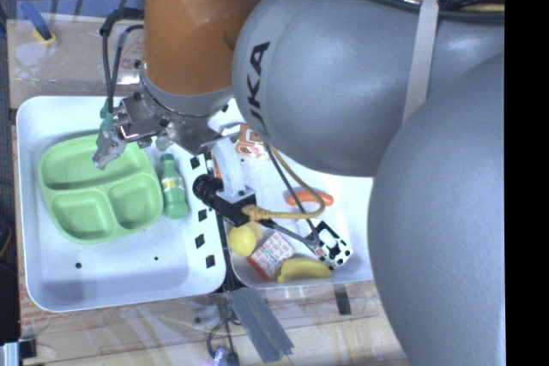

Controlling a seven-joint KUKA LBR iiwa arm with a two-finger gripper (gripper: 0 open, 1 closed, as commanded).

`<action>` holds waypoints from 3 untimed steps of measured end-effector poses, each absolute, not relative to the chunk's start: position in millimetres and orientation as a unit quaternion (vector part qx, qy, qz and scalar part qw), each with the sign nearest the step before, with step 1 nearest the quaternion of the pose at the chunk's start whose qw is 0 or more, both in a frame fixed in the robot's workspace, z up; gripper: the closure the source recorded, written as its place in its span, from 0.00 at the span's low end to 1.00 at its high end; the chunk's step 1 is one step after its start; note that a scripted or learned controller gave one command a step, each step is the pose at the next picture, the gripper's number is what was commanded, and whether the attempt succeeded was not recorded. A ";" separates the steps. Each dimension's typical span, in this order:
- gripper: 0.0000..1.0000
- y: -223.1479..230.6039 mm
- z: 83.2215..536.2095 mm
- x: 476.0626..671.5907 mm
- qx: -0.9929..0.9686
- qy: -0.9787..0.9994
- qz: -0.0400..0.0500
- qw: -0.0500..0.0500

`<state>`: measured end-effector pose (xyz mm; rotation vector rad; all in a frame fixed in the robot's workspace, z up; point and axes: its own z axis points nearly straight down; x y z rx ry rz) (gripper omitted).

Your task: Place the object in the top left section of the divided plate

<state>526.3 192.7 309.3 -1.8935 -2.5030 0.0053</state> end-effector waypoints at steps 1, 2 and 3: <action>1.00 194.3 318.8 526.0 -0.600 -0.800 0.003 0.002; 0.00 194.5 318.7 525.9 -0.599 -0.800 0.003 0.002; 1.00 195.7 328.3 525.8 -0.596 -0.803 0.004 0.003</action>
